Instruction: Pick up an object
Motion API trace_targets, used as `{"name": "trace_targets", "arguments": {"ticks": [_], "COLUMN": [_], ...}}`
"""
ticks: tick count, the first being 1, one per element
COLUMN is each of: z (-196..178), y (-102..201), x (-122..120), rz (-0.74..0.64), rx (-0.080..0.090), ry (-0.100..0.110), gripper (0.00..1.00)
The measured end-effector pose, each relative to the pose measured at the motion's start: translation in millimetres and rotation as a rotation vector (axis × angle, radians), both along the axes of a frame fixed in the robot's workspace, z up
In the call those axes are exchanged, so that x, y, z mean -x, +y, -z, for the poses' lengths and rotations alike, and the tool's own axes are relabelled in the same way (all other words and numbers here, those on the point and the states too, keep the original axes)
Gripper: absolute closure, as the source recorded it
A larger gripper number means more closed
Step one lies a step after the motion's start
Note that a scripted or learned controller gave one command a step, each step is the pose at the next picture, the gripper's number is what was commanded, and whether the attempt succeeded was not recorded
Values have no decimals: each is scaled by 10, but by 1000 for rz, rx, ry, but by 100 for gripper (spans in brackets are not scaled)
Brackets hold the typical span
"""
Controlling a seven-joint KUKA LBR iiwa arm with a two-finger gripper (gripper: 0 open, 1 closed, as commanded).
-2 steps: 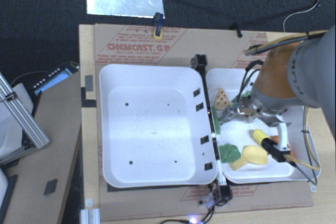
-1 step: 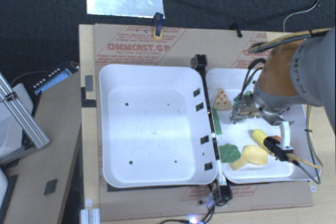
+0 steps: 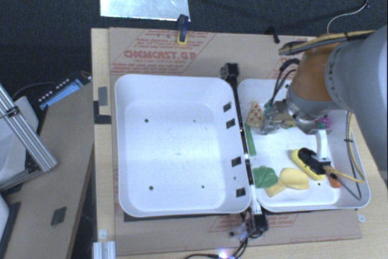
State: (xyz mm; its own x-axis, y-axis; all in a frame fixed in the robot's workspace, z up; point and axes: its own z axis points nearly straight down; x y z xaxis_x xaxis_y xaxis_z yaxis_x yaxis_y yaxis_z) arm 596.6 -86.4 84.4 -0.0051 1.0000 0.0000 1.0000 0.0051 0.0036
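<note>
Over the right bin's [image 3: 348, 200] upper left corner the gripper [image 3: 271, 121] hangs beside a tan wedge [image 3: 254, 112]; yellow and green toys [image 3: 294, 178] lie along its near edge.

Objects [image 3: 291, 176] lie in the right bin [image 3: 348, 200], beside the left bin [image 3: 176, 85].

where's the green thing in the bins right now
The green object lies in the right bin, near its front-left corner by the divider between the bins, touching the yellow object on its right.
</note>
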Motion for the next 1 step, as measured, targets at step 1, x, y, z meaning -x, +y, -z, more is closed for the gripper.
{"name": "trace_targets", "arguments": {"ticks": [1], "z": [-66], "y": [-6], "x": [-760], "rz": [-1], "rx": [1], "ry": [-7], "gripper": [100]}}
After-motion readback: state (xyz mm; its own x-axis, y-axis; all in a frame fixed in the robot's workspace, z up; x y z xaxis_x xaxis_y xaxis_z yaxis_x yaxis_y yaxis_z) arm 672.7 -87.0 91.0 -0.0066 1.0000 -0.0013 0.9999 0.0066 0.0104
